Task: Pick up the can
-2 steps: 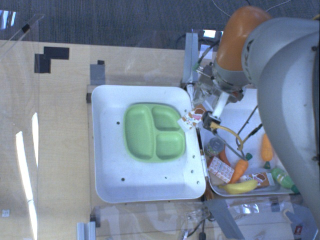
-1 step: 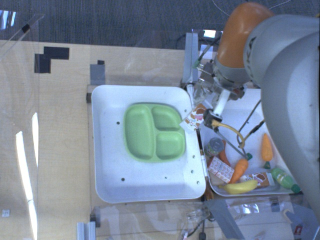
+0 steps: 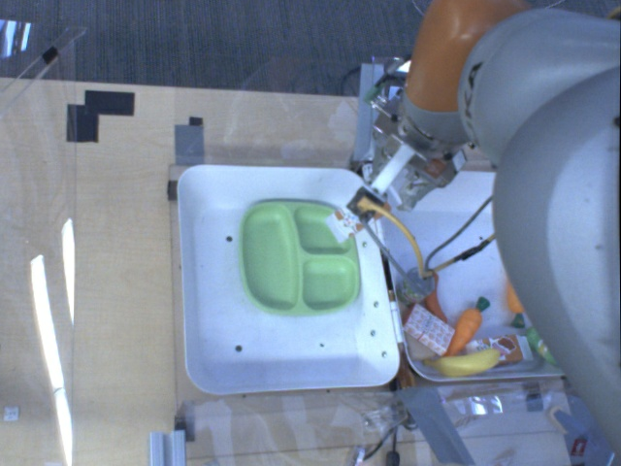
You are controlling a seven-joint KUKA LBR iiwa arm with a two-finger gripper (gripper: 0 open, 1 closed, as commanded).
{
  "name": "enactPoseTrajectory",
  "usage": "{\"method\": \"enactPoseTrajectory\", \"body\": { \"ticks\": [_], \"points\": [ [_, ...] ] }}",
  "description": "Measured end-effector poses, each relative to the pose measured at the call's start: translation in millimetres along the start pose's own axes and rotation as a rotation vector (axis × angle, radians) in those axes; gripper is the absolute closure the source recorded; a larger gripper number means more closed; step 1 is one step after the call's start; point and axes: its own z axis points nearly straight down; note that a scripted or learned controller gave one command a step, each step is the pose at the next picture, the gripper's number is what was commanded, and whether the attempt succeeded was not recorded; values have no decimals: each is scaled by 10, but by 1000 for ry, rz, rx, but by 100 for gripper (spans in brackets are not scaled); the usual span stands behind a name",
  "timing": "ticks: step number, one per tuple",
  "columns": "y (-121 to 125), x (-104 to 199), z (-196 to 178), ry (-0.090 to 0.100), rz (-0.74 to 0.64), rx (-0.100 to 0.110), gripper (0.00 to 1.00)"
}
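Note:
A small grey can [image 3: 417, 285] stands at the left edge of the right bin [image 3: 456, 223], close to the wall shared with the left bin. Its round top faces up. My gripper [image 3: 419, 184] hangs over the far left part of the right bin, some way beyond the can and not touching it. The wrist and the big grey arm cover the gripper's tips, and they hide much of the right bin.
In the left bin [image 3: 209, 348] lies a green divided plate [image 3: 296, 257]. Around the can in the right bin lie a carrot [image 3: 464, 328], a banana [image 3: 467, 362], a red-and-white packet [image 3: 427, 329] and more small items at the arm's edge.

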Motion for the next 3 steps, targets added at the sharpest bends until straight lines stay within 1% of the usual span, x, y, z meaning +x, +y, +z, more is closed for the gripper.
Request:
{"method": "enactPoseTrajectory", "body": {
  "ticks": [1,2,3],
  "points": [
    [44,-721,65,-1,81,1,100],
    [-520,-462,105,-2,168,3,100],
    [-316,98,-26,-2,217,1,100]
  ]
}}
